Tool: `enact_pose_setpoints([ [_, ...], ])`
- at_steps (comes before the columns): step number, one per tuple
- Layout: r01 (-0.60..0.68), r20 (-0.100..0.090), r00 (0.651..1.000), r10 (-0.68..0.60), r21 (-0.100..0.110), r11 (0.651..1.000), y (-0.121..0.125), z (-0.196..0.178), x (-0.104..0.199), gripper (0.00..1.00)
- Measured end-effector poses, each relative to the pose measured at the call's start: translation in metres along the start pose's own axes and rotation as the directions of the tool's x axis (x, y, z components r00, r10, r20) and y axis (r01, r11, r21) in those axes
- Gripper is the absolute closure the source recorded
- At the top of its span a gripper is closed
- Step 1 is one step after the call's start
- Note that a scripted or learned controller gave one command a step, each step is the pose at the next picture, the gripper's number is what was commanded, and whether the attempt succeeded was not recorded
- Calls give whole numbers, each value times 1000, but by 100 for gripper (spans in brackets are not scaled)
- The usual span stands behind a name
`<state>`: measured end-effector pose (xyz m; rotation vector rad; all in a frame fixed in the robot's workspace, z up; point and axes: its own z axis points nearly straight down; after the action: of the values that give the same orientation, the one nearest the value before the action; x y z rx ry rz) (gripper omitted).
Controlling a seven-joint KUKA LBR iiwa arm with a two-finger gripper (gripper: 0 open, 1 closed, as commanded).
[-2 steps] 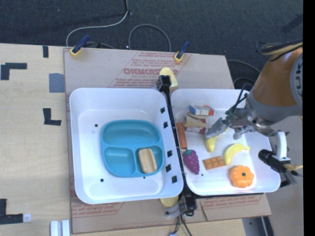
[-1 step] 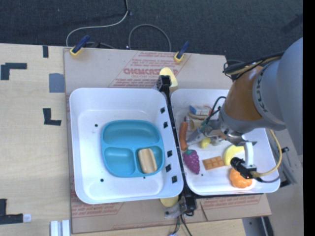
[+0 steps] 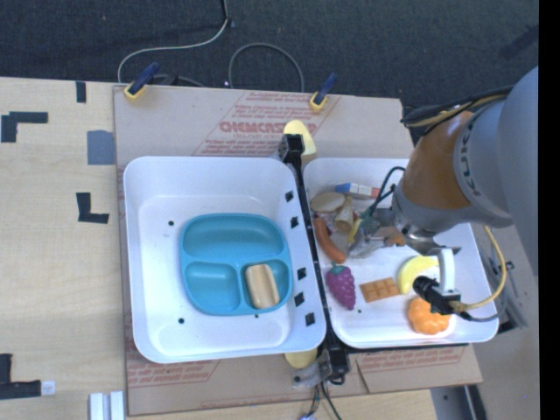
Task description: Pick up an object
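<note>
Toy food pieces lie heaped in the right shallow white plastic bin: one knobbly purple grape bunch, one flat orange cracker-like rectangle, one round dimpled orange fruit, one smooth yellow round piece, one long orange carrot-like piece and a pale tan rounded piece near the bins' shared wall. The grey arm's gripper is low among this clutter, beside the carrot-like piece; whether its fingers are spread or pinching anything cannot be told. The left white bin holds one glossy blue three-compartment plastic tray, with one tan bread-shaped piece in its lower right compartment. Both bins rest on a brown cardboard sheet.
</note>
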<state>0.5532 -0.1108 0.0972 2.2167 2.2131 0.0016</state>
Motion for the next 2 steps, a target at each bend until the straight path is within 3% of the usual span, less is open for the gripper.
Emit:
enact_pose_setpoints([
  [1,0,0,1000,0,1,1000,0,1,0,0],
  [2,5,-4,1000,-5,0,1000,74,-32,-4,0],
])
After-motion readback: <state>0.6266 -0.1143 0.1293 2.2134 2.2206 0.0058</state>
